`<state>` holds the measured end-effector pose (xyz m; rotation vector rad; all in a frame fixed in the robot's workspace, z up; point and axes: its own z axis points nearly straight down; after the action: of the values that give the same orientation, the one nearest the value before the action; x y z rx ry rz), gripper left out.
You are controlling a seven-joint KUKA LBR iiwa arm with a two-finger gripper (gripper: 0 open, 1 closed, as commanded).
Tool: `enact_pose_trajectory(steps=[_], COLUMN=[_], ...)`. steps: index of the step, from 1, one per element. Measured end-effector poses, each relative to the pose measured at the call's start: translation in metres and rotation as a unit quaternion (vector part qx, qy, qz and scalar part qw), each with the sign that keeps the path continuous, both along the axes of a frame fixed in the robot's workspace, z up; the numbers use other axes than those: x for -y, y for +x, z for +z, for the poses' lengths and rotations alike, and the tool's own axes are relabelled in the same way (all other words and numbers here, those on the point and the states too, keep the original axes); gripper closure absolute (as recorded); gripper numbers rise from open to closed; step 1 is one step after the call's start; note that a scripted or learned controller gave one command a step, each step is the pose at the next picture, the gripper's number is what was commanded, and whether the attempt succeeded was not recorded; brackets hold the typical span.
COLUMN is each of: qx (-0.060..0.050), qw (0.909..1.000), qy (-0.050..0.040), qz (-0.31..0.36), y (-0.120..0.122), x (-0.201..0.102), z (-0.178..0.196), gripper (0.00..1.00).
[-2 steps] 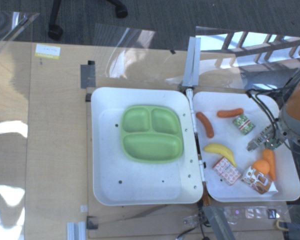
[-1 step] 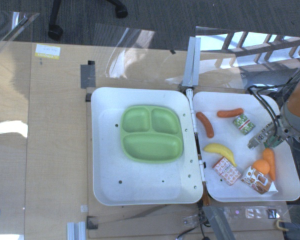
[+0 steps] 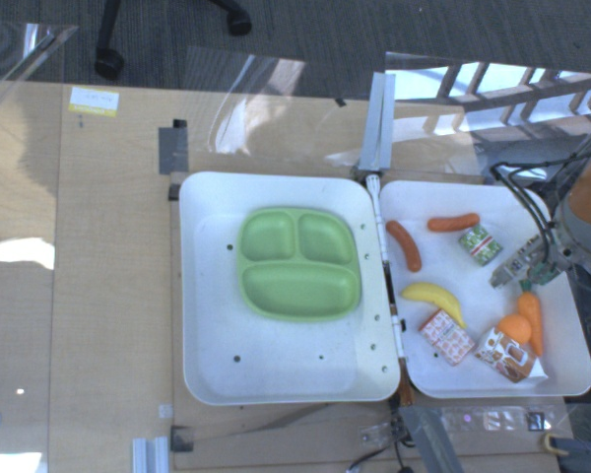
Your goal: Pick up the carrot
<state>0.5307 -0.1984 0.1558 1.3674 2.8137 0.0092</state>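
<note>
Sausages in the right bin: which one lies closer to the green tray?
The sausage running diagonally by the bin's left wall, above the banana. The other sausage lies nearly level, further right, beside the green-and-white carton.

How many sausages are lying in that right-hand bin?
2. One sausage lies near the bin's left wall, above the banana. The other sausage lies near the top, beside the green-and-white carton. None look hidden.

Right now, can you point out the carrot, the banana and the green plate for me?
carrot (image 3: 532, 315): camera view, middle of its orange body.
banana (image 3: 437, 297): camera view, middle of its curved yellow body.
green plate (image 3: 300, 293): camera view, floor of its large front compartment.
</note>
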Motion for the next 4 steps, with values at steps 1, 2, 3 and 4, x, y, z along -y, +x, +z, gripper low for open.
enact_pose_trajectory(steps=[1,2,3,4], qx=[0.000,-0.003,0.000,-0.003], qw=[0.9877,0.9905,0.9920,0.9950], qy=[-0.0034,-0.0019,-0.0034,-0.0017], qz=[0.156,0.137,0.126,0.100], y=[-0.037,-0.023,-0.022,-0.041], x=[0.008,-0.057,-0.002,-0.016], z=[-0.066,0.056,-0.066,0.045], gripper=[1.00,1.00,1.00,1.00])
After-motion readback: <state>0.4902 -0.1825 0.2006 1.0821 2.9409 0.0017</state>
